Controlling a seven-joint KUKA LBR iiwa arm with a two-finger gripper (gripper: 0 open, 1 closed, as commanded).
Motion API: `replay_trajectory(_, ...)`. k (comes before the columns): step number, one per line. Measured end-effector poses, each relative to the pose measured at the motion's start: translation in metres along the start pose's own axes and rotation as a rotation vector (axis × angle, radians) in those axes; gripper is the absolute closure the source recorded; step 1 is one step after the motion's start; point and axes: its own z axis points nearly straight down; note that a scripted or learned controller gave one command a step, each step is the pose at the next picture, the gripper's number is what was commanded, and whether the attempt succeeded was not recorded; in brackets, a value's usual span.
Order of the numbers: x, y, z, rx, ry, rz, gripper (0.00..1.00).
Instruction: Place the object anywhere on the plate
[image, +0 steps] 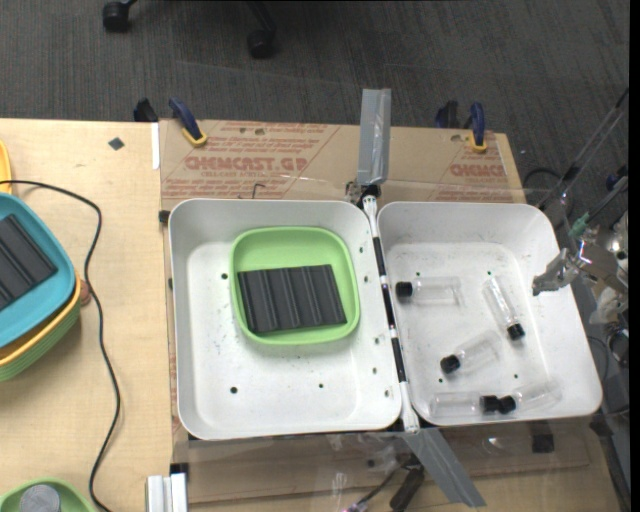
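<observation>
You have four clear vials with black caps lying in the right bin (560, 250). One vial (428, 291) lies near the bin's left wall, cap toward the divider. A second vial (503, 309) lies tilted further right, its cap at the lower end. A third vial (470, 357) rests below the middle, and a fourth vial (485, 404) lies along the front wall, cap to the right. All four are well apart from one another.

The green plate (292, 247) sits in the left bin (200, 330), toward its back half, and carries a dark ribbed pad (291, 298) over most of its floor.

The gripper (560, 270) hangs at the right bin's right rim, well apart from every vial. You cannot tell from here whether it is parted or closed.

Both bins rest on cardboard (250, 155) clamped at the back. At the far left edge of the bench you see stacked blue and green dishes (40, 290) and a black cable (100, 300).
</observation>
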Motion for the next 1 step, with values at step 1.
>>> replay_trajectory(1,-0.0201,-0.0172,-0.0371,0.000,0.000,0.094,0.00)
